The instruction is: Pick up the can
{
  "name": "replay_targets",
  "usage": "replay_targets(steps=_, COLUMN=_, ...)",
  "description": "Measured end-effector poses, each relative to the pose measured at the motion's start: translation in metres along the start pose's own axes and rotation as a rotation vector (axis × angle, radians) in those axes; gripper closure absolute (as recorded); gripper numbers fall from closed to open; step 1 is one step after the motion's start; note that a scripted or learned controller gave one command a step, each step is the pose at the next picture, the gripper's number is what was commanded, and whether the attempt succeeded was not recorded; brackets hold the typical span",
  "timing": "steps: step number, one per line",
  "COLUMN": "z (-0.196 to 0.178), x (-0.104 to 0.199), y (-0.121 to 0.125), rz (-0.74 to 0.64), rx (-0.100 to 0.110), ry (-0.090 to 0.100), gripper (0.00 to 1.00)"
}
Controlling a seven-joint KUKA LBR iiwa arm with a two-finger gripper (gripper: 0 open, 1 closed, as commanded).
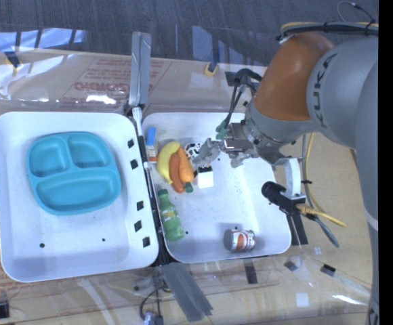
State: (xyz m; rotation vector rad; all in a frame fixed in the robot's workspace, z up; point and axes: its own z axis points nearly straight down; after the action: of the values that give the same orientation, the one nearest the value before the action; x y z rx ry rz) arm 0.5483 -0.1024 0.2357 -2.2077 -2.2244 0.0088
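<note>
While jaws (207,152) hover by carrot (180,170), grip unreadable, can (239,240) lies sideways well apart, toward bin's near edge.

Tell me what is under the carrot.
The carrot lies across the banana, which rests on the right bin floor. The part of the banana beneath the carrot is covered, so what else sits under there cannot be seen.

Dark carpet (183,5) behind wooden bench (345,276)
</note>
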Motion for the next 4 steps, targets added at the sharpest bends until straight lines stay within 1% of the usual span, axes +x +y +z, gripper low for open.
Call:
replay_targets(steps=1, z=0.107, x=-0.053, y=-0.052, rz=0.079, rx=0.001, ry=0.001, gripper=0.00)
replay_targets(steps=2, z=0.074, x=-0.011, y=-0.044, rz=0.118, rx=-0.003, ry=0.000, gripper=0.00)
replay_targets(steps=3, z=0.105, x=-0.044, y=0.014, rz=-0.009, rx=-0.001, ry=0.000, gripper=0.00)
replay_targets(steps=4, z=0.144, x=-0.061, y=0.094, rz=0.219, rx=-0.004, ry=0.001, gripper=0.00)
